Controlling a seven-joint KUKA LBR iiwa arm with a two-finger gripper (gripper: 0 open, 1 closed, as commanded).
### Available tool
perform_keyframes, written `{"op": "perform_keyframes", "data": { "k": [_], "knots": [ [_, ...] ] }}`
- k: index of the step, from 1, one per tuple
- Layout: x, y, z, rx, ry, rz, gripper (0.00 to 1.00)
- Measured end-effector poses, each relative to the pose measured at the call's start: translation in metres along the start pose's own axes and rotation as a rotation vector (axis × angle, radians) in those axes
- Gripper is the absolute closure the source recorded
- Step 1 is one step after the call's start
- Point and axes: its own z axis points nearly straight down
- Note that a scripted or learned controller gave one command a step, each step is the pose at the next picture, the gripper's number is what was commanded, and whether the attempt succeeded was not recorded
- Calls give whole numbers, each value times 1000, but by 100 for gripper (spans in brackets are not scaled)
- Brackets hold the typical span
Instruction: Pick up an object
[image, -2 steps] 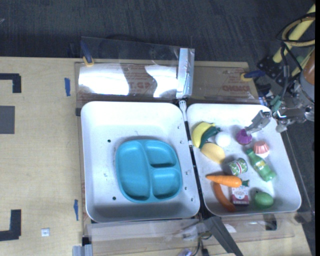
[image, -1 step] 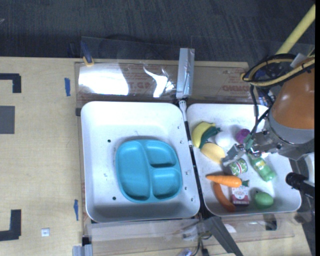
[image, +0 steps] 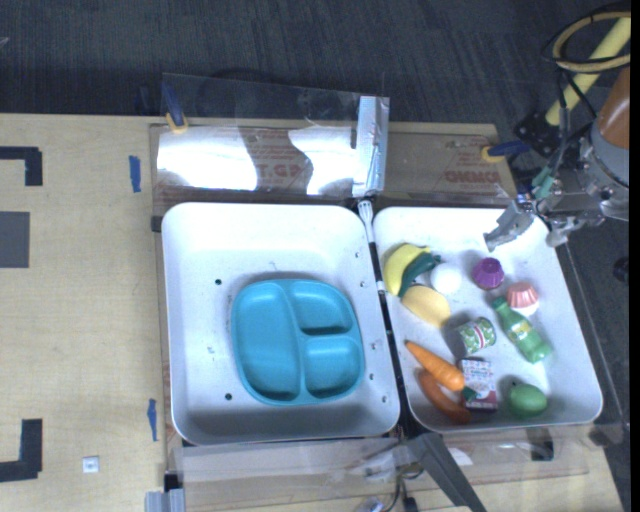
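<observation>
Wooden surface (image: 70, 330) holds two white bins. Left bin (image: 190, 250) has a blue tray (image: 295, 340). Right bin (image: 570, 340) holds toy food: a banana (image: 400, 265), carrot (image: 435, 365) and green bottle (image: 525, 335). Above its top edge, the end effector (image: 530, 226) is open and holds nothing.

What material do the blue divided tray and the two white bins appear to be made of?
The blue divided tray looks like moulded plastic with a matte finish: even colour, rounded compartment edges, almost no glare. The left bin and right bin look like smooth white plastic with a slight sheen, judging by soft highlights on their curved walls; coated metal cannot be excluded.
</observation>
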Motion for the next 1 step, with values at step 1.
{"op": "perform_keyframes", "data": {
  "k": [1],
  "knots": [
    [-10,45,-14,3,1,-25,0]
  ]
}}
